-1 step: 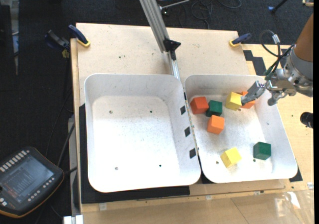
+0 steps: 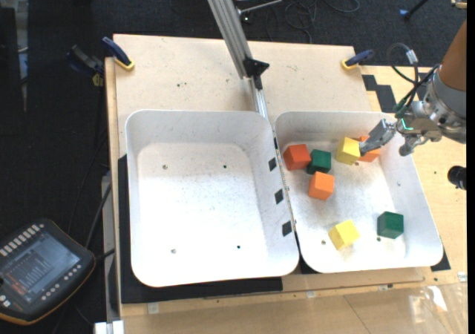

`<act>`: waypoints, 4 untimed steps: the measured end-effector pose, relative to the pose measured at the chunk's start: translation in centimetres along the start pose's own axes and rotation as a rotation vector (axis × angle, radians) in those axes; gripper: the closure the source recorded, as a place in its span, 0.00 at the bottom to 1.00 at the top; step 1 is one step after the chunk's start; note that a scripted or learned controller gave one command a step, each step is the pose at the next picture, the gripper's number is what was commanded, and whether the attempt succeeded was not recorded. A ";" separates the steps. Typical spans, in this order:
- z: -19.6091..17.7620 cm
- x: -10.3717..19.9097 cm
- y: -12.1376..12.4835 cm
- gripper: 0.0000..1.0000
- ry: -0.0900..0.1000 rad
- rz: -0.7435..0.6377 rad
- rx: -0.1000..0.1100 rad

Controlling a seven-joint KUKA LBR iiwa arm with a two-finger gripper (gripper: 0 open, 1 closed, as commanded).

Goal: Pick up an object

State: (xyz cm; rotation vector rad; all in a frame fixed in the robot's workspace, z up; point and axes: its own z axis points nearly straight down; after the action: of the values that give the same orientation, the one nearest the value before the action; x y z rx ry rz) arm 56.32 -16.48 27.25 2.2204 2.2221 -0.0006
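Orange block [image 2: 370, 151] sits between the open jaws, unlifted; yellow block [image 2: 347, 151] touches it, just beyond the fingertips.

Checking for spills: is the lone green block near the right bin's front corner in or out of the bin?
In. The green block sits on the right bin's floor, inside its rim.

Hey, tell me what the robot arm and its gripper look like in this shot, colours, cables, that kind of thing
The arm enters from the right edge, with a grey rounded body and an orange band above the wrist. Thin cables, one with a greenish tint, loop out around the wrist. The gripper is a small metallic grey assembly with two slim grey fingers.
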 end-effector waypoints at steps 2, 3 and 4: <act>9.8 -0.9 -0.2 0.00 0.001 0.002 0.005; 16.1 -1.2 -0.5 0.00 0.001 0.003 0.005; 14.8 -1.3 -0.3 1.00 -0.001 0.002 -0.002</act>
State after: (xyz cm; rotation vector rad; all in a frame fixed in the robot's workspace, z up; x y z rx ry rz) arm 56.01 -17.74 12.49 2.2212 2.2185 0.0011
